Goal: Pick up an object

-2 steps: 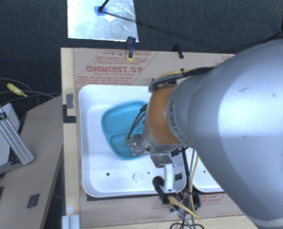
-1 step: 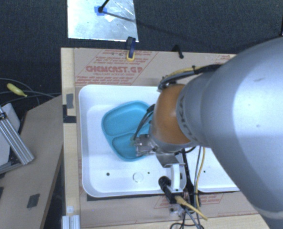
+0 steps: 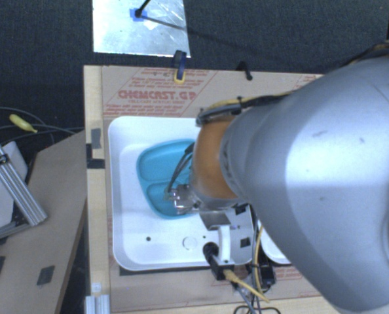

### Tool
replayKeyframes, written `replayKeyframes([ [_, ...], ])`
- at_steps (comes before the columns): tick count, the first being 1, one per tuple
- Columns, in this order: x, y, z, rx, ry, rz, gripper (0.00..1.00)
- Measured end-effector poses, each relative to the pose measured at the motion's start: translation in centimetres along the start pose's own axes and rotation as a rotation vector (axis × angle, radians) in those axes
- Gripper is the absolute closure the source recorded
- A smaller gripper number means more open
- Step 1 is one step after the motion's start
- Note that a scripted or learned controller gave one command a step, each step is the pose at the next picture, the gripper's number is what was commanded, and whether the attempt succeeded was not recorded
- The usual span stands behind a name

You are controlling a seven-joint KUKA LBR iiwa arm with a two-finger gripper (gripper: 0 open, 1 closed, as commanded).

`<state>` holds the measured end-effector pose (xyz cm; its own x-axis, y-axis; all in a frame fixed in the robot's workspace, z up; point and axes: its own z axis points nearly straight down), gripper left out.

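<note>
A teal-blue plastic object lies in the left white bin, toward its far middle. My gripper hangs low over the near right edge of this blue object, its metal tip touching or just above it. The grey arm with its orange band reaches in from the right and hides the object's right part. Nothing can be seen held in the gripper.
The arm's large grey body covers most of the right bin, of which a white corner shows. Cardboard lies under the bins. A wooden side table with an aluminium rail stands to the left.
</note>
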<state>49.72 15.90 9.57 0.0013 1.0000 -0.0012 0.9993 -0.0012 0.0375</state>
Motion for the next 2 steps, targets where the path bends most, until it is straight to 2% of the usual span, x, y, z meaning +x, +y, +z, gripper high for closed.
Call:
replayKeyframes([
  [1,-0.7,0.0,-0.1,0.0,0.015,-0.005,1.0],
  [2,7.9,-0.3,-0.1,0.007,0.006,-0.007,1.0],
])
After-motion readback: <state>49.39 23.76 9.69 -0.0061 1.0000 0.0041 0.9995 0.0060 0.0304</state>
